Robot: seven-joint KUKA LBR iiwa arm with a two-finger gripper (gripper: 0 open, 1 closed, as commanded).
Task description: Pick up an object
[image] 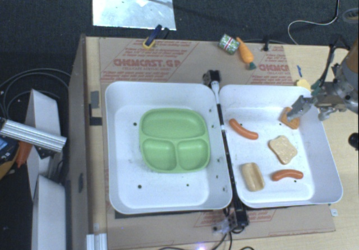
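Risk first: my target, orange piece (291, 118), sits tight against right bin (328, 148) far-right rim; finger may clip wall, piece may skid or tip out of pinch. My gripper (303, 106) hovers touching or just over it; cannot tell whether I hold it.

Left to right: plate (174, 139) in left bin (120, 131), well apart. Upper sausage (243, 129) near divider, bun (252, 176), bread (282, 149), lower sausage (287, 175), all clear of my path. Can (229, 43) and carrot (245, 53) outside bins. Obstacle: rim alone.
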